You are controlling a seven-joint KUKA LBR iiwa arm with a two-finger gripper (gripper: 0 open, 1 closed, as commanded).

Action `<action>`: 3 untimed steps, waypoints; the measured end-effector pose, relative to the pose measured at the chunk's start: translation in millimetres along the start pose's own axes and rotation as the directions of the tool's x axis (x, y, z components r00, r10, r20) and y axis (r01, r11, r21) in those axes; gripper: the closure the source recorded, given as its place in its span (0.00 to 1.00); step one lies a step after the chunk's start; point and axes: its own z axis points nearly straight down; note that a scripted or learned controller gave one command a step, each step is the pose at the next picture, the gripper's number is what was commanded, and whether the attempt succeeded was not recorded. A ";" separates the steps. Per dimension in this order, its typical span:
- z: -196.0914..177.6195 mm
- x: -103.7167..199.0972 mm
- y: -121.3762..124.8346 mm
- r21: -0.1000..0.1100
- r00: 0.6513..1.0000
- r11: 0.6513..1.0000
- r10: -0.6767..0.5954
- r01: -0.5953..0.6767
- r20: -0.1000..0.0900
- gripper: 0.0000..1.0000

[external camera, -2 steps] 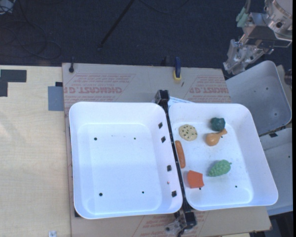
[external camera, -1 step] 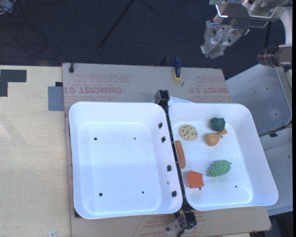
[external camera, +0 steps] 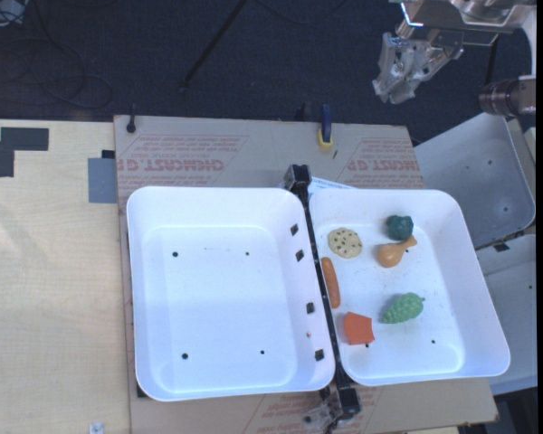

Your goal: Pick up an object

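The right bin [external camera: 475, 278] holds several toy foods: a round cookie [external camera: 345, 242], a dark green broccoli [external camera: 399, 226], a tan drumstick [external camera: 392, 253], an orange sausage [external camera: 330, 282] along the left wall, a green grape bunch [external camera: 403, 308] and a red-orange block [external camera: 358, 328]. My gripper [external camera: 396, 87] hangs high at the upper right, well behind the bins and far from every object. Nothing is visible between its fingers.
The left bin [external camera: 145, 287] stands beside the right one, joined by black clips along the shared wall. Both rest on a cardboard sheet [external camera: 217, 156]. A blue and yellow clamp [external camera: 325, 132] sits at the cardboard's far edge. A grey metal plate [external camera: 489, 170] lies right.
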 end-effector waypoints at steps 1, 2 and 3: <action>10.7 88.1 14.4 -0.003 1.000 1.000 0.000 0.000 -0.002 1.00; 0.1 85.5 13.9 0.000 1.000 1.000 0.000 0.000 0.001 1.00; -9.0 87.1 13.8 0.004 1.000 1.000 -0.006 0.006 0.001 1.00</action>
